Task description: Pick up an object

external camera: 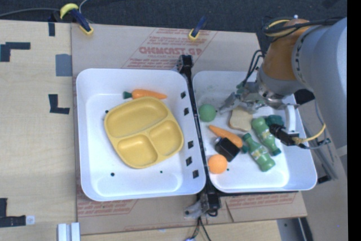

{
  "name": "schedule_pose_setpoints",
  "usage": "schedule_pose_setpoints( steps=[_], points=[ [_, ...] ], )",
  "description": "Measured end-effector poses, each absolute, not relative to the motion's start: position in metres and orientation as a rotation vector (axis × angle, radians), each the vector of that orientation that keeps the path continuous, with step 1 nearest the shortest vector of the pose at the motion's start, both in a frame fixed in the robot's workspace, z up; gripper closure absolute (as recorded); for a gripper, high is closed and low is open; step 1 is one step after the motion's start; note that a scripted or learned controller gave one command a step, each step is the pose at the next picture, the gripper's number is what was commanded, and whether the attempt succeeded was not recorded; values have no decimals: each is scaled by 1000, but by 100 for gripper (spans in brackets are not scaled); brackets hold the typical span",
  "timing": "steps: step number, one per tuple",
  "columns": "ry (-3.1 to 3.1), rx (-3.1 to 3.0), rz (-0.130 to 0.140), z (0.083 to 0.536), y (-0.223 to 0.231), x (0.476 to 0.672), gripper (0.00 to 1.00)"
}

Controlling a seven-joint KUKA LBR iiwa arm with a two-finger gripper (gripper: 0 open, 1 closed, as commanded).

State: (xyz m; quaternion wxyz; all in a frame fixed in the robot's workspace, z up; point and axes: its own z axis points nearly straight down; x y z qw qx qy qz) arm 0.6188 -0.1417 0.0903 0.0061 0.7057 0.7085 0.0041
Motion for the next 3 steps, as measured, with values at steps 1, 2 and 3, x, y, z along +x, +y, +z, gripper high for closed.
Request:
schedule_pose_setpoints(
  steps=[1, 2, 3],
  points=[
    [2215, 2207, 13, 90, -145, 600, 0],
    [2217, 2217, 2, 94, -212, 519, 0],
    [2215, 2207, 11, 90, -171, 597, 0]
  ],
)
